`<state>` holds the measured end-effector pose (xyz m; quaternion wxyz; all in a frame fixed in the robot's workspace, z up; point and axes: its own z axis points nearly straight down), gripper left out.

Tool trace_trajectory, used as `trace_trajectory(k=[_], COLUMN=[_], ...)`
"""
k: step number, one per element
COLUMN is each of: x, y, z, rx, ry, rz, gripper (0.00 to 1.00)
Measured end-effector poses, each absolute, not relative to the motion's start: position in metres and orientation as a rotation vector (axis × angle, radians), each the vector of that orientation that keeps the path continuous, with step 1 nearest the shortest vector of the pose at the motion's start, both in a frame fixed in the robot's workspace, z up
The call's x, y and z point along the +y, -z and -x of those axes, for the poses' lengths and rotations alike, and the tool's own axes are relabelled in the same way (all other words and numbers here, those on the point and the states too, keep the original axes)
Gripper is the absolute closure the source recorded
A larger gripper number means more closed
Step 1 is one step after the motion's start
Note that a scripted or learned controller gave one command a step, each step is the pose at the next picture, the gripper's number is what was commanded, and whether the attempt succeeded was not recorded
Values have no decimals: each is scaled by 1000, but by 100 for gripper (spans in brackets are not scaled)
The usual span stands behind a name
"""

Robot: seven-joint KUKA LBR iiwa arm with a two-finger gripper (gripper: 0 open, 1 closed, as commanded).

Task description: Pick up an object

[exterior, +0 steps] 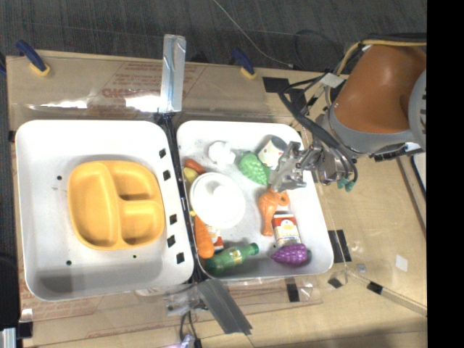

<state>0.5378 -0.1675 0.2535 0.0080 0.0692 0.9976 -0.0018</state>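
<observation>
- Camera view, the surface: a light wooden tabletop [377, 230] carries two shallow white bins side by side, with cardboard and clear film under and behind them; blue clamps sit along the far cardboard edge, and dark carpet with a thin cable lies beyond.
- The left bin [36, 194] holds a yellow divided tray [116, 201], lying flat near its middle.
- The right bin [319, 223] is crowded: a white bowl [217, 200] sits left of centre, a green bumpy fruit [252, 168] lies just behind it, and a small white piece [218, 151] lies near the far wall.
- Along the near side lie a carrot [204, 239], a green bottle [233, 256] on its side, and a purple bunch of grapes [291, 254] in the near right corner.
- A small bottle with a red-and-white label [286, 229] lies just behind the grapes, touching or almost touching an orange toy [270, 203].
- A strip of silver tape [173, 75] stands up behind the gap between the bins.
- The arm, its orange band [377, 85] large at the right, reaches over the right bin's far right part.
- The claw [288, 171] hangs low just above the orange toy, between it and a white-and-grey box [271, 151] at the far wall.
- Whether the claw is apart or together I cannot tell, and whether it touches the orange toy I cannot tell either.
</observation>
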Motion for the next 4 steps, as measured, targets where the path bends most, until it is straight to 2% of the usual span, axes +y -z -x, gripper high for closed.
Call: trace_trajectory(k=[1,2,3,4], x=[-138,-136,-180,-109], y=[-278,-289,-278,-188], z=[-577,-643,-658,-656], rx=[3137,3138,3090,3080], ry=[1,2,3,-8], rz=[-89,38,547,642], gripper=[100,100,100,100])
